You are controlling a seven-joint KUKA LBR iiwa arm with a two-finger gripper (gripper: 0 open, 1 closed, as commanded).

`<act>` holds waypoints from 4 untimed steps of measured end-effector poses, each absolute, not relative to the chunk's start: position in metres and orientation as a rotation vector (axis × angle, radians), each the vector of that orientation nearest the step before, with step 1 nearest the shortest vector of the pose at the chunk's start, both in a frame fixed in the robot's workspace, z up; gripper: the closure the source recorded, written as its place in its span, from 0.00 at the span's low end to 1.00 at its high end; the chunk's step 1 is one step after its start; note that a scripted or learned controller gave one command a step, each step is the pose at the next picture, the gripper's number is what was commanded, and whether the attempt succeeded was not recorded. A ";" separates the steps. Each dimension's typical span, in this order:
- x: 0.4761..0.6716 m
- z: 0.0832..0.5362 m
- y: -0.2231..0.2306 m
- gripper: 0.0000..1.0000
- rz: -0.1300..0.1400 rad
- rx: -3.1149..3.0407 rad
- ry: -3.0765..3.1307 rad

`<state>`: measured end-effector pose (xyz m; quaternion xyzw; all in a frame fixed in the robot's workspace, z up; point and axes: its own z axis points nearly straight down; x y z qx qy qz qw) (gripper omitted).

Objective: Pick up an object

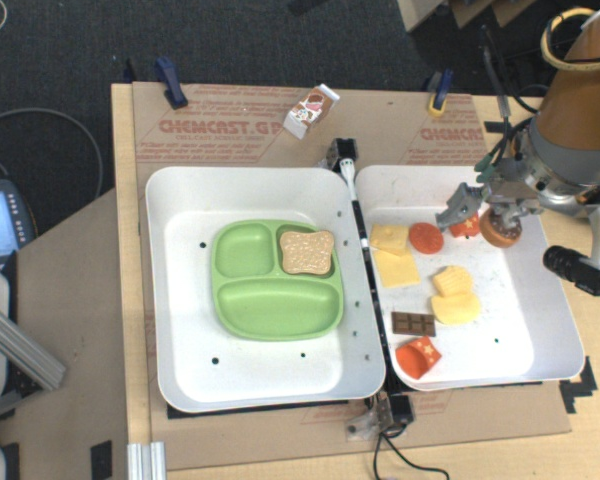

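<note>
A: Cardboard-topped bench (230, 118), dark carpet behind, two white bins. Where's the gripper (477, 211)?

B: Low over the right bin's (550, 353) far edge, jaws spread, nothing between them. An orange-red piece (467, 227) lies just under, a red slice (426, 238) beside.

A: Advice?

B: I'd centre over one piece, descend straight, then close.

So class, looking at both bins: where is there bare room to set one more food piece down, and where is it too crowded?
Free: the left bin's floor around the green divided plate, the plate's two compartments without the bread slice, and the right bin's near right corner. Crowded: the right bin's left half, with cheese, tomato slice and chocolate, and under the hand.
</note>
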<state>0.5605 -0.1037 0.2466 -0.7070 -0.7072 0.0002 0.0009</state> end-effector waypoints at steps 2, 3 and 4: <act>0.511 0.087 -0.110 0.00 -0.006 -2.235 -2.233; 0.590 0.087 -0.098 0.00 -0.007 -2.225 -2.232; 0.637 0.086 -0.145 0.00 -0.001 -2.225 -2.226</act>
